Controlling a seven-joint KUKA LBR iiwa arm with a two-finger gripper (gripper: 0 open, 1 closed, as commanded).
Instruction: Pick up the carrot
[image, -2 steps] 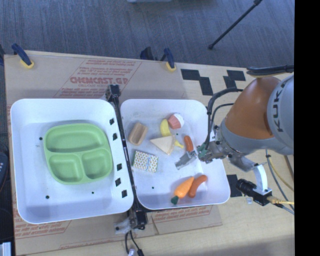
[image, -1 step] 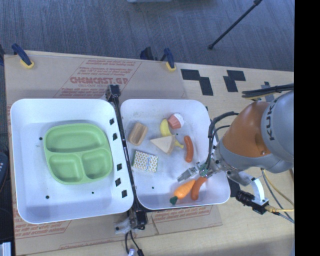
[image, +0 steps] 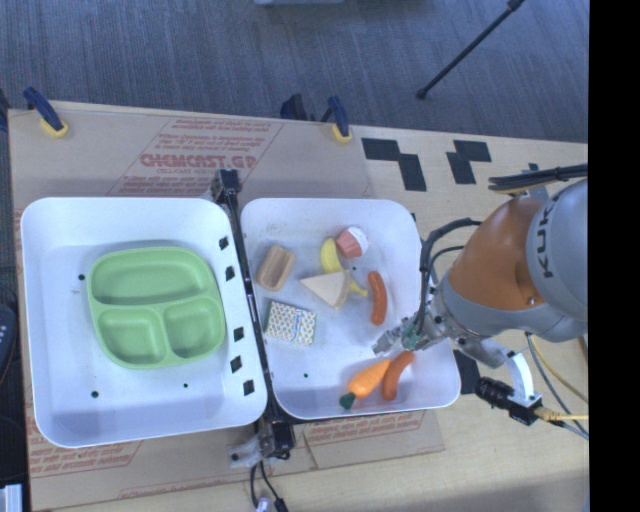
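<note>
End effector sits low over the right bin, near its right wall, at the near-right part. Finger spread: cannot tell, blurred and partly under the wrist. Nothing visibly held.

Carrot lies on the bin floor just near-left of the end effector, close but apparently not touching. Long axis runs diagonal: green stem end at near-left, orange tip at far-right, pointing roughly toward the end effector. A red sausage lies right beside the carrot on its right, roughly parallel, touching or almost touching; it sits between the carrot and the bin's right wall, more directly under the end effector than the carrot is.

Judgement: the move needs a short shift left and toward the near edge, closing across the carrot's short axis; risk is catching the sausage instead, or both.

Farther out in the same bin: second sausage, cheese wedge, banana, bread, cracker. Left bin holds a green tray, well apart. Both bins rest on the surface.
</note>
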